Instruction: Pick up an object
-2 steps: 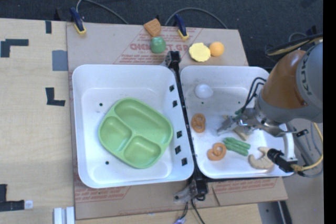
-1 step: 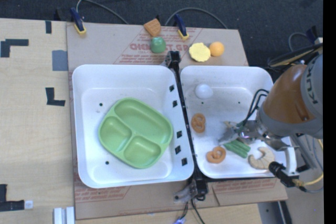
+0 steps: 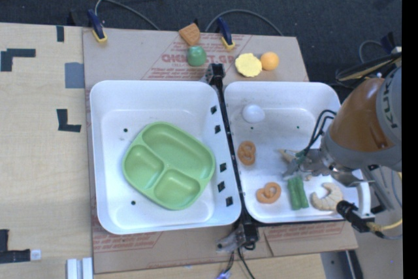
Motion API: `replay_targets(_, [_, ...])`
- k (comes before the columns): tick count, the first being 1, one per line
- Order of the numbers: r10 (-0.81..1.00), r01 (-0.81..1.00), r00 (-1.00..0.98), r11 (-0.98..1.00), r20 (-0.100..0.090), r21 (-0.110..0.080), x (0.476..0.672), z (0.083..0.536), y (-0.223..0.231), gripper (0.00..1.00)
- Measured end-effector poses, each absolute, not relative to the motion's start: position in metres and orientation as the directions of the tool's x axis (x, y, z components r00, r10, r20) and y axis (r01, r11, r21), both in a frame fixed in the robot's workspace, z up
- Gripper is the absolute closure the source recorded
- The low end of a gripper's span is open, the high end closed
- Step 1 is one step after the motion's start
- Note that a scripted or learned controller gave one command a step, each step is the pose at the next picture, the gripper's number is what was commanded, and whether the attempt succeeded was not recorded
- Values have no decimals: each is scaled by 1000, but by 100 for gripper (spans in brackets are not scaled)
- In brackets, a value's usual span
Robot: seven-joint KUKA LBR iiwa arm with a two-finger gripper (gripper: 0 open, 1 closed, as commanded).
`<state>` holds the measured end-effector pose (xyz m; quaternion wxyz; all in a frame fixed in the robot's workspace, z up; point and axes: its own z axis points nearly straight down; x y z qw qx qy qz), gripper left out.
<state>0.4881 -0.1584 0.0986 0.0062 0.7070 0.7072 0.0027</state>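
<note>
The right bin (image 3: 326,98) holds a white ball (image 3: 253,113), two brown pretzel shapes (image 3: 247,152) (image 3: 268,193), a green stick (image 3: 297,193) and a pale croissant-shaped piece (image 3: 326,196). My gripper (image 3: 292,165) reaches in from the right and hangs low over the bin floor, just above the top end of the green stick and right of the upper pretzel. A small tan bit (image 3: 285,155) lies at its tip. The orange wrist band (image 3: 356,117) hides the bin's right wall.
The left bin (image 3: 104,140) holds a green divided plate (image 3: 168,165). On the cardboard behind the bins lie an orange block (image 3: 190,33), a green ball (image 3: 196,56), a yellow piece (image 3: 248,65) and an orange ball (image 3: 269,61). Black clips (image 3: 215,72) join the bins.
</note>
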Motion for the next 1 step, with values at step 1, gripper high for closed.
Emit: replay_targets(1, [1000, 1000, -2, 2, 1, -1, 484, 184, -64, 100])
